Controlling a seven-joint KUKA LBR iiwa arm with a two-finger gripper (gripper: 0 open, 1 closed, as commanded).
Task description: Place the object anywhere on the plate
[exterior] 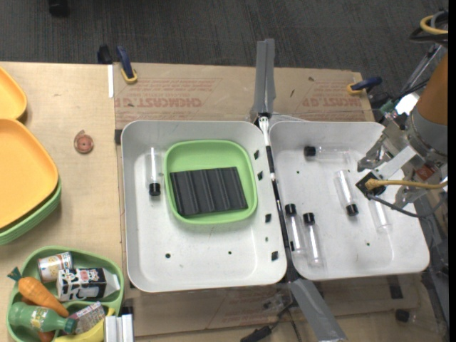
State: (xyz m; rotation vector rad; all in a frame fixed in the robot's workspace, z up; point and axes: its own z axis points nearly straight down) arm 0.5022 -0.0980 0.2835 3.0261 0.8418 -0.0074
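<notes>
At the right rim of the right bin (pixel 342 266), pincer (pixel 379 164), grip unreadable; bare floor between tubes (pixel 311 238).

Orange plates (pixel 25 169) and a green bowl (pixel 71 250) of groceries, far left

The arm (pixel 436 109) stands at the far right edge of the camera view, in its upper half, with only its last stretch visible. The orange band (pixel 439 91) is cut off by the frame edge. Below it sits the grey wrist (pixel 426 132), a rounded collar tilted down and toward the view's left. From the wrist the tool (pixel 388 164) slants down and to the left, so it is the leftmost part of the robot. It is pale and grey with angular metal parts, and it hangs low, tilted rather than plumb. Its tip is too small and cluttered to make out. Nothing can be seen gripped in the tool.
</notes>
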